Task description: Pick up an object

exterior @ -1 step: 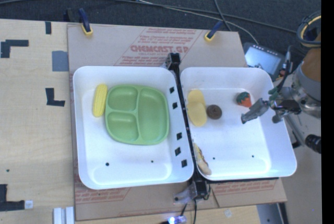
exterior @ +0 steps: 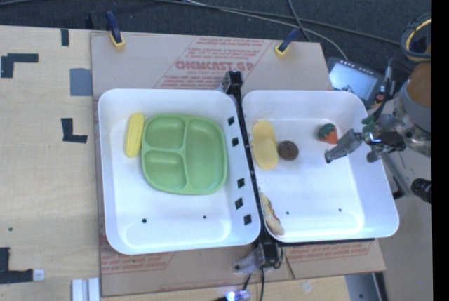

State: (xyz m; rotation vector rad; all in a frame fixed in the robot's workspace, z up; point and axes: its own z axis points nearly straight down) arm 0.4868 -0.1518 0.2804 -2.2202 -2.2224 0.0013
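the gripper (exterior: pixel 342 147) is hovering over the right bin (exterior: pixel 316 212), just below the small orange and green toy (exterior: pixel 327 131), holding nothing; whether its jaws are apart i cannot tell. it is looking like the approach step. next it is needing to centre on the toy, descend and close.

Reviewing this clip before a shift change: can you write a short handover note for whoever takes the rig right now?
Gripper: over the right bin's right side, nothing seen between its fingers.
Right bin: small orange and green piece just left of the gripper, brown round piece, pale yellow piece by the divider.
Left bin: green divided plate, yellow corn.
Done: nothing picked.
Left: grasp and lift one object.
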